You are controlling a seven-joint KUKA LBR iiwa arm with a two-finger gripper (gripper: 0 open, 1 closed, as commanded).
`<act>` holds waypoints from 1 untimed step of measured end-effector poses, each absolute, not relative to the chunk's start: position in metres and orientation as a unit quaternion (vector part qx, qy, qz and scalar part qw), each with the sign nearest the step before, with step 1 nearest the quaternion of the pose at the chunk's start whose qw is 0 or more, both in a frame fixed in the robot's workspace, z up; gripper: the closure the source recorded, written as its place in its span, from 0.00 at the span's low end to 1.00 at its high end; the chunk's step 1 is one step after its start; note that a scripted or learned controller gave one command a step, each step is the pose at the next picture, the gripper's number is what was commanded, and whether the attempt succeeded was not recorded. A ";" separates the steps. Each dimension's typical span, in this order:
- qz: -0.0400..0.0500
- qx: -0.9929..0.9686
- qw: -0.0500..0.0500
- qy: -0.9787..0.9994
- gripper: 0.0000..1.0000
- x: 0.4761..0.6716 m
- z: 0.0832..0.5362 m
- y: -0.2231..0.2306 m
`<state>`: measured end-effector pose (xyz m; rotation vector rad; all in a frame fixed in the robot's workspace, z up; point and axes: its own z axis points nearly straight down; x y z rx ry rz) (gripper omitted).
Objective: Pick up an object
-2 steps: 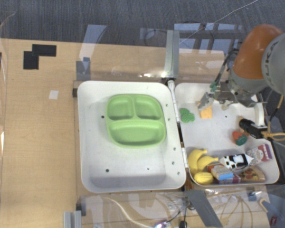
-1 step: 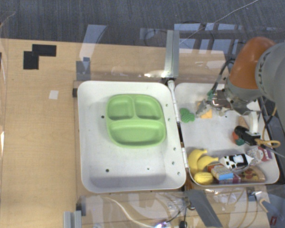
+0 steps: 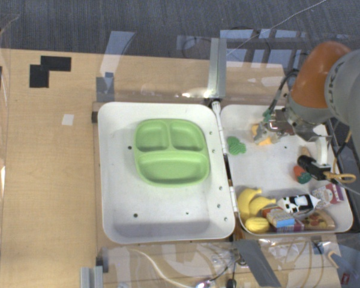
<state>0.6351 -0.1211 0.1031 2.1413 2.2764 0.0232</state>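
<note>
My gripper (image 3: 266,127) hangs low over the far part of the right bin (image 3: 283,152). It sits just above a small yellow-orange piece (image 3: 263,140) that lies on the bin floor, and part of that piece is hidden under it. A green leafy toy (image 3: 236,146) rests to the left of it, near the wall between the bins. Along the near edge lie yellow bananas (image 3: 254,206), a black-and-white cow toy (image 3: 299,203) and a few flat packets (image 3: 300,221). A red item (image 3: 299,174) peeks out at the right side.
The left bin (image 3: 117,209) holds a green divided plate (image 3: 170,151) near its middle. A metal post (image 3: 218,65) stands behind the divider between the bins. The arm's orange band (image 3: 315,80) looms over the right bin's far right corner.
</note>
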 end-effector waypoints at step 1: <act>0.003 0.794 0.002 0.607 1.00 0.669 0.149 -0.090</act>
